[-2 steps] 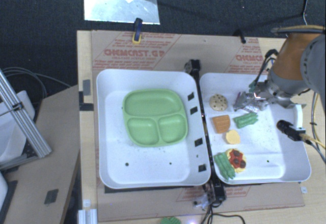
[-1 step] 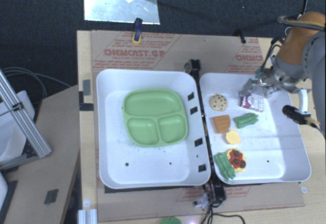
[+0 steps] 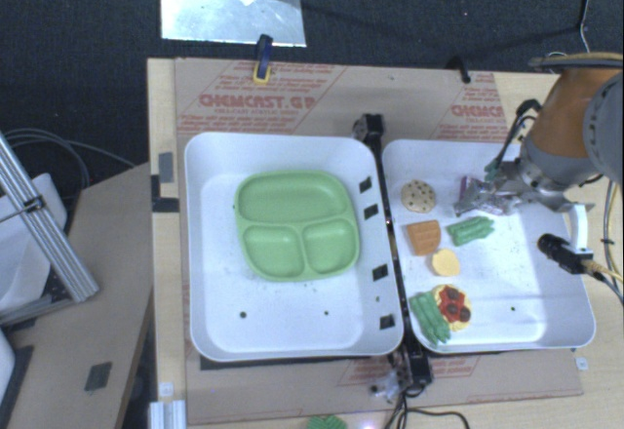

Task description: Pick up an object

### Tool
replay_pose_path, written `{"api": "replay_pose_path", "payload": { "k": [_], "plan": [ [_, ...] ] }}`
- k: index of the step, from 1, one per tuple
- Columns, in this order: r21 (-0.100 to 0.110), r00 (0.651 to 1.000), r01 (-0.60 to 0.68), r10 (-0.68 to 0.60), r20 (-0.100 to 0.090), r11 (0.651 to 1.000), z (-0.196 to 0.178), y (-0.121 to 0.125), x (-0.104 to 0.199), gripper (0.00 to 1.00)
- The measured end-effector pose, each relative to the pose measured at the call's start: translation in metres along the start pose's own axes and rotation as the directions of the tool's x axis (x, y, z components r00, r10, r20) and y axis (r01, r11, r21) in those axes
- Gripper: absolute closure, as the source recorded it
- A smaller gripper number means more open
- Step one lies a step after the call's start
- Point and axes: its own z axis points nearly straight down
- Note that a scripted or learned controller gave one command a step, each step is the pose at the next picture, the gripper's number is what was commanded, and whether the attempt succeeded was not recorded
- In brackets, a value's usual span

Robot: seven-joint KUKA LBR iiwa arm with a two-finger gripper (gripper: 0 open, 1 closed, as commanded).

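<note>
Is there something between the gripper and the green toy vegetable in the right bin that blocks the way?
Nothing visible blocks it. The gripper hovers just above and left of the green vegetable, with only bare bin floor between. The cookie lies further left, and the orange piece and yellow disc sit lower left, off that path.

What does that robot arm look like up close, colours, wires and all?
The arm is a rounded grey metal tube with a wide orange band. Its gripper is small, silvery-grey metal. Thin dark cables loop beside the wrist.
</note>
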Motion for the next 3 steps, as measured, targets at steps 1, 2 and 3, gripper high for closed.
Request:
{"api": "replay_pose_path", "payload": {
  "k": [1, 2, 3],
  "plan": [
    [-0.009, 1.0, 0.006, -0.006, 0.002, 1.0, -0.001, 0.052, 0.019, 0.0],
    [-0.003, 1.0, 0.001, -0.001, 0.002, 1.0, 0.0, 0.028, 0.001, 0.0],
    [-0.003, 1.0, 0.0, 0.0, 0.002, 1.0, 0.0, -0.003, -0.01, 0.0]
  ]
}}
